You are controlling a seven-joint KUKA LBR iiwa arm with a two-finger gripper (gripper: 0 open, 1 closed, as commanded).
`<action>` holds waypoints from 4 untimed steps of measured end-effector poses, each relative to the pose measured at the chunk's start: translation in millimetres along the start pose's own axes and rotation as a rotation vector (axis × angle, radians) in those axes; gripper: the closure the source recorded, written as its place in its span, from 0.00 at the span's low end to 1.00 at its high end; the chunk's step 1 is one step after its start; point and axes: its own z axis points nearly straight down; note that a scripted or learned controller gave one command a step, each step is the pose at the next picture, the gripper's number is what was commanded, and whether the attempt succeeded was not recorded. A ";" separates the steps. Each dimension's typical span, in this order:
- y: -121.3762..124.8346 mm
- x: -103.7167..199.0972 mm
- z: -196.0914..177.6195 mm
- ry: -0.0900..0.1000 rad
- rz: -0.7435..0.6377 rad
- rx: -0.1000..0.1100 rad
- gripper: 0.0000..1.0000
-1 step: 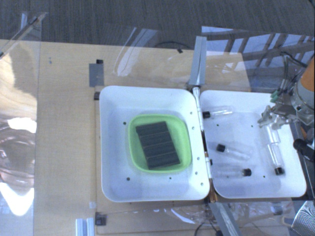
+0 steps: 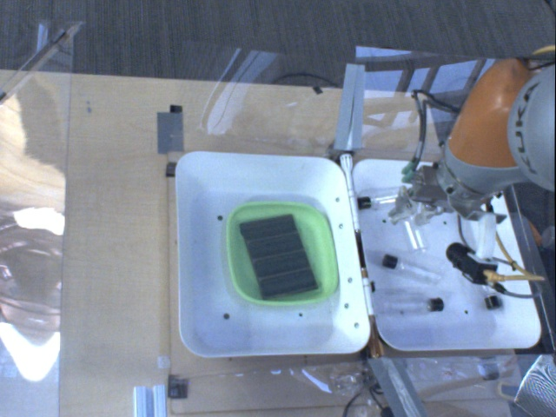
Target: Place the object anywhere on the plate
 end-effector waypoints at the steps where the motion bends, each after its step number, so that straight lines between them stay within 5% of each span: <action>1: -51.2 94.9 -16.3 0.001 0.011 0.001 1.00; 2: -51.1 94.6 -16.3 0.001 0.012 0.001 0.00; 3: 6.2 52.2 0.1 0.000 -0.090 0.000 0.00; 4: 31.5 16.9 -8.8 -0.001 -0.049 -0.004 0.00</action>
